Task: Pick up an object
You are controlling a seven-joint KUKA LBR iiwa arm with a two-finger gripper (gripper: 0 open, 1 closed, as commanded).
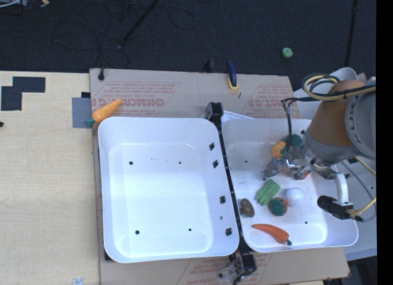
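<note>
Showing: gripper low in right bin, finger state unclear.
Green vegetable: just below fingertips, apart.

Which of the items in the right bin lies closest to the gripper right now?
The green ridged piece, just below and left of the gripper. The brown lump, the red pepper and the white ball all lie farther off.
</note>
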